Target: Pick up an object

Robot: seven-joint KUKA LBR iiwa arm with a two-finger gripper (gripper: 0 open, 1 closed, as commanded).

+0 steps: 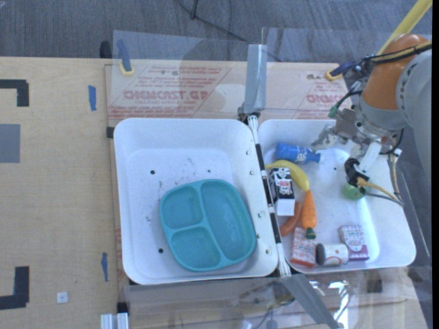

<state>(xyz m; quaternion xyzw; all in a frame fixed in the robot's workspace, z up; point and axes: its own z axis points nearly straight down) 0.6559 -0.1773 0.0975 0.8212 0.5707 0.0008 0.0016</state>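
In the left bin [137, 137] lies a teal plate [206, 223], in the right bin [392, 233] a banana [293, 171]; claw's [343, 142] state unclear.

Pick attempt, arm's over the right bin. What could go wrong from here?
1. The gripper hangs beside the blue object, near the right bin's far wall. A descent may shove the object aside or clip the wall.
2. The banana, black-and-white box and carrot crowd together by the divider. Grasping one may drag a neighbour.
3. A small green object lies close under the wrist and could get knocked.
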